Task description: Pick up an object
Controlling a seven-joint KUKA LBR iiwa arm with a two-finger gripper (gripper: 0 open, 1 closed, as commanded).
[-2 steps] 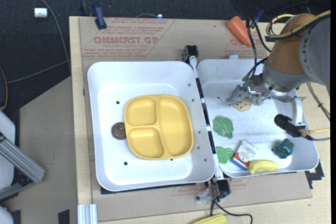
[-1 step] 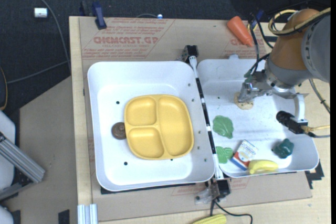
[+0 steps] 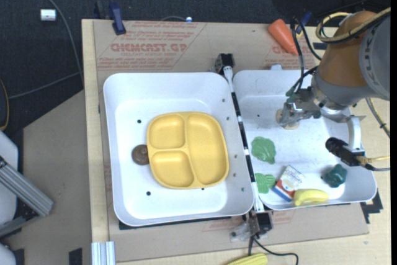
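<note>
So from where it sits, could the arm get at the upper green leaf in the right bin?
Probably yes. The gripper is over the right bin, and the green leaf lies just below-left of it, with bare floor around.

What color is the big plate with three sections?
Yellow. The plate sits in the left bin, shown in the camera view.

Two bins side by side on the desk [image 3: 93, 133]. Left bin [image 3: 118, 102]: divided tray [image 3: 186, 150] at centre, small disc [image 3: 141, 154] touching its left edge. Right bin [image 3: 260, 87]: two leaf pieces [image 3: 263, 149] near the left wall; carton [image 3: 288, 182], banana [image 3: 310, 197], and a small lump [image 3: 335, 175] along the front; gripper [image 3: 290, 116] over the rear part.
</note>
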